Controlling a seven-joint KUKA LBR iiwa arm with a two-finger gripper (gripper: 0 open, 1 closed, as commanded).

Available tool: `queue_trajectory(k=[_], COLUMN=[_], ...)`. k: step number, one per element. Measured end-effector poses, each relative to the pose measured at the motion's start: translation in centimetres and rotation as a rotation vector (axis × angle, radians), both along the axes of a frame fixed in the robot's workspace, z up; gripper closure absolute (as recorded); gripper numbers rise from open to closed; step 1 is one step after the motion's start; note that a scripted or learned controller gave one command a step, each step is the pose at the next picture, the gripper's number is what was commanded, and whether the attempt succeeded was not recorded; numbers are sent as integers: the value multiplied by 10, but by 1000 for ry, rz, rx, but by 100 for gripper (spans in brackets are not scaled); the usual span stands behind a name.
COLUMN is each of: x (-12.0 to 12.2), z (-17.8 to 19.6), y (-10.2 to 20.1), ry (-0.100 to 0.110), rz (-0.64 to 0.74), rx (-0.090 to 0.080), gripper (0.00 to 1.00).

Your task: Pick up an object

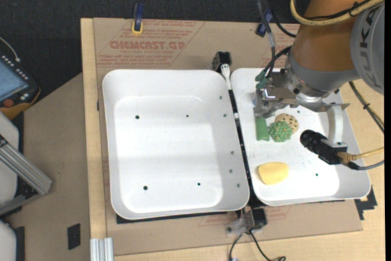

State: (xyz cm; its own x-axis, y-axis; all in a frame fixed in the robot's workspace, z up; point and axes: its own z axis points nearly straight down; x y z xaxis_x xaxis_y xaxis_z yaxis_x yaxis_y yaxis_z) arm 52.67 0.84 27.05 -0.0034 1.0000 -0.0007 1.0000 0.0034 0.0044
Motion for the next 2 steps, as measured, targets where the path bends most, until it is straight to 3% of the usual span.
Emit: queue_trajectory(k=[1,2], x=[63,32], z=[4,13], y=[0,-25], ry=[-2,7], rz=[-1,-5], rx=[-1,1], gripper=[100,100])
